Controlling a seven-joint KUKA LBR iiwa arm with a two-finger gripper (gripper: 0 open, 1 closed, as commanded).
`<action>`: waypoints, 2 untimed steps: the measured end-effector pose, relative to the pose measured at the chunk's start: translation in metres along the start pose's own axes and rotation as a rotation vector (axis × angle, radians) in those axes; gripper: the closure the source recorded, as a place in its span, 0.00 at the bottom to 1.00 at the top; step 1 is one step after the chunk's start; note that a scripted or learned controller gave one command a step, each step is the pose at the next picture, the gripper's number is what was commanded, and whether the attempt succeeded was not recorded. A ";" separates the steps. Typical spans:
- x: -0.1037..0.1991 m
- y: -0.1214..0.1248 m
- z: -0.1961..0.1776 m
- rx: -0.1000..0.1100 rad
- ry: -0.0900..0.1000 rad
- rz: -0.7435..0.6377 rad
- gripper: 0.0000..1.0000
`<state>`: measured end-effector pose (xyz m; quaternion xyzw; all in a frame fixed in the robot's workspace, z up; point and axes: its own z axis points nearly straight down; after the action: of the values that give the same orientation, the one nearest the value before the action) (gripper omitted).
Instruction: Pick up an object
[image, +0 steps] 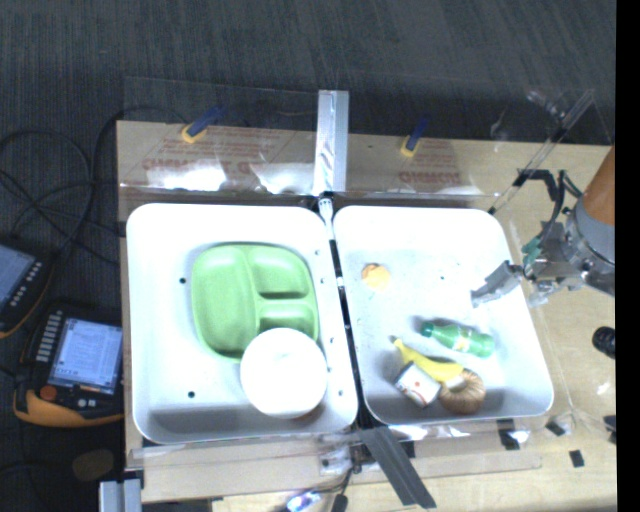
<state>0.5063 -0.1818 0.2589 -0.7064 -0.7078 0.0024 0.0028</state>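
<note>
The right bin (430, 225) holds a green bottle (457, 338) lying on its side. Just below it are a yellow banana (425, 362), a small white and red box (413, 385) and a brown round object (463, 392). A small orange piece (374, 273) lies alone toward the bin's upper left. My gripper (518, 290) hangs over the bin's right rim, above and to the right of the bottle. It is open, with one grey finger (492, 286) pointing left into the bin and nothing between the fingers.
The left bin (155, 320) holds a green divided plate (255, 295) and a white bowl (284, 372) overlapping its lower edge. A metal divider (340, 300) runs between the bins. Cables and a handheld pendant (75, 350) lie off the bench at left.
</note>
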 end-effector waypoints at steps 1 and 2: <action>0.007 -0.022 0.097 0.001 0.001 0.103 0.00; 0.048 -0.021 0.026 0.001 -0.001 0.192 0.00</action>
<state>0.4846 -0.1335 0.2327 -0.7709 -0.6370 0.0033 0.0026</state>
